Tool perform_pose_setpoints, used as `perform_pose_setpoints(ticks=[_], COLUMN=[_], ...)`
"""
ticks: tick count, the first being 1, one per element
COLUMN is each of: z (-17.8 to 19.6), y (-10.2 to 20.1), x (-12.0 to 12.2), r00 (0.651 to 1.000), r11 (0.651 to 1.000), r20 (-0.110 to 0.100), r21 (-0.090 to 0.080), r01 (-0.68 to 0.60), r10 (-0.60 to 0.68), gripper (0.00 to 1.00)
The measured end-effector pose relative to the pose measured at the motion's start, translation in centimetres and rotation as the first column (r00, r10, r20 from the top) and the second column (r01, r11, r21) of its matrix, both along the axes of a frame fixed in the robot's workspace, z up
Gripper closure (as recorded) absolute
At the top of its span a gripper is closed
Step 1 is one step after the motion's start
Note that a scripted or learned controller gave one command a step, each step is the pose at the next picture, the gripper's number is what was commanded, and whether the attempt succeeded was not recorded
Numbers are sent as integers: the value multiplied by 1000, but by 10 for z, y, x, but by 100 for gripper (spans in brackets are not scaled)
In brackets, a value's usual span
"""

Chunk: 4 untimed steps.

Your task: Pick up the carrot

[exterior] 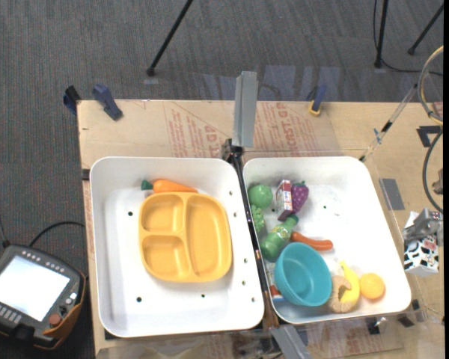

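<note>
Carrot [172, 186] not yet picked up — whole task outstanding.

Carrot lies in the left bin [108, 200], touching the far edge of the yellow divided plate [185, 236]: a smooth tapered orange toy with a green stub, seemingly plastic. Gripper state: cannot tell. Right bin [359, 185] holds a glossy teal bowl [303, 274], grapes [300, 194] and other toy foods.

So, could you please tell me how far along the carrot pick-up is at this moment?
Nothing looks done yet. The carrot lies in the left bin, at its far side, just beyond the yellow divided plate. Nothing is in hand: nothing is touching or lifting it. Reaching, grasping and lifting are all left.
</note>
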<state>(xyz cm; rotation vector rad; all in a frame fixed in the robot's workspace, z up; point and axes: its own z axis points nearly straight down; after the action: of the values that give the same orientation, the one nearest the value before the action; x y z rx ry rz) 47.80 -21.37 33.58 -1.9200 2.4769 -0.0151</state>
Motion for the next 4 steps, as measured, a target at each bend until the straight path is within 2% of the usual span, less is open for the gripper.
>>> perform_pose_setpoints(ticks=[1, 2, 3, 4], z=[-127, 46, -45, -179], y=[4, 2, 15, 13], x=[-4, 9, -1, -1], r00=[998, 994, 855, 882], r11=[999, 994, 855, 882], r20=[-24, -2, -13, -12], r21=[14, 1, 14, 11], r01=[-52, -106, -519, -470], r10=[53, 106, 519, 471], gripper=[100, 100, 100, 100])
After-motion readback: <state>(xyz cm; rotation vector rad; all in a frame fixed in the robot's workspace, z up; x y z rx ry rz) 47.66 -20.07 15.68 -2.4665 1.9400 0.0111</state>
